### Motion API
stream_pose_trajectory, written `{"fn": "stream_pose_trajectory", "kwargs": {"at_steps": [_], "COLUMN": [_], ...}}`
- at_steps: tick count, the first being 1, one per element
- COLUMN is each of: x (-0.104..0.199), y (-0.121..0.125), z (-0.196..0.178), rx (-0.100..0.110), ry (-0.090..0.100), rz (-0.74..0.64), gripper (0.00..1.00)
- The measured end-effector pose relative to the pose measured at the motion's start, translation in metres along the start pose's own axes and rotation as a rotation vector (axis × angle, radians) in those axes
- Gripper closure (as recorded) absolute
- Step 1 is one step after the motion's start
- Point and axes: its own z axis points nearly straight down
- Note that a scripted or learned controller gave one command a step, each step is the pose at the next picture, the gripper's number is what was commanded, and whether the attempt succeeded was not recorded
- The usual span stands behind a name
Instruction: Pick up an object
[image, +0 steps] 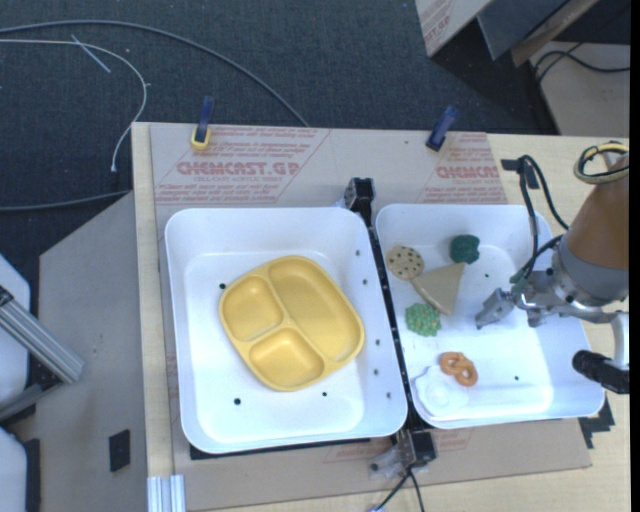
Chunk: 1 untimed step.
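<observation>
Cardboard-topped bench (300, 150), two bins; tool (497, 308) state unclear, over right bin (520, 400). Tan wedge (441, 288) looks light, rigid; pinch across its flat sides.

You see a yellow tray (290, 322) in the white left bin (190, 300); beside it, a tan speckled cookie (405, 261), dark green piece (464, 248), light green piece (423, 319) and orange pretzel (459, 368).

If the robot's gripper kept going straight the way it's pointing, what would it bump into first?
Probably the tan wedge. The gripper points left across the right bin, and the wedge lies nearest in that line. Its height above the bin is unclear, so it might pass over.
</observation>
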Motion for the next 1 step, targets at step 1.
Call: {"fn": "stream_pose_trajectory", "kwargs": {"at_steps": [1], "x": [0.0007], "y": [-0.0004], "z": [0.0465], "rx": [0.002], "ry": [0.001], "rz": [0.001], "gripper": [0.00]}}
